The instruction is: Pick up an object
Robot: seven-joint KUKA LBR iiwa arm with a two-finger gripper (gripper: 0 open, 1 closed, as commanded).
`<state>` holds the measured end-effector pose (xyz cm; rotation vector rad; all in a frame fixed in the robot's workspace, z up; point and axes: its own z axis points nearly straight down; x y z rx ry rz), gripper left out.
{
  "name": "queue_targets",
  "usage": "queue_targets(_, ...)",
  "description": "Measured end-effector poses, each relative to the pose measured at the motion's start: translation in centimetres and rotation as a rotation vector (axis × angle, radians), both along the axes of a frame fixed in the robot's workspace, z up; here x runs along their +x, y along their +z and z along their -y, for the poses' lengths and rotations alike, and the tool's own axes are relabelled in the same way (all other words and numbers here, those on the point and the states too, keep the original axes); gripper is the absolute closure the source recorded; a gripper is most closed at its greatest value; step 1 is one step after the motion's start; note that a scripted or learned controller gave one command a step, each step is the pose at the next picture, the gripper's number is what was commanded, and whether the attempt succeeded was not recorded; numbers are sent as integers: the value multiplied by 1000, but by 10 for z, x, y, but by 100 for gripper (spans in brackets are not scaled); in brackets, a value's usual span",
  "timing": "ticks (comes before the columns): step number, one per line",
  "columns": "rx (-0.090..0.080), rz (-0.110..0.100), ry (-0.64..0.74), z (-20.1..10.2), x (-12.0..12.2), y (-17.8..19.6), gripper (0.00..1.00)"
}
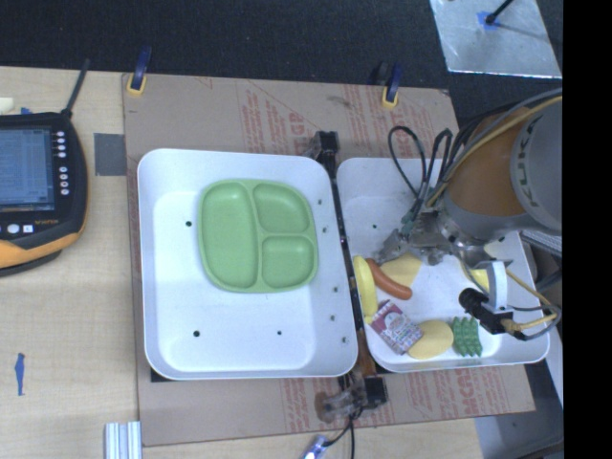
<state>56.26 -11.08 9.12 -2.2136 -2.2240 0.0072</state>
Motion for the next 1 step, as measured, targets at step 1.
queue_targets(1,-2,-1,3,1,0,10,100)
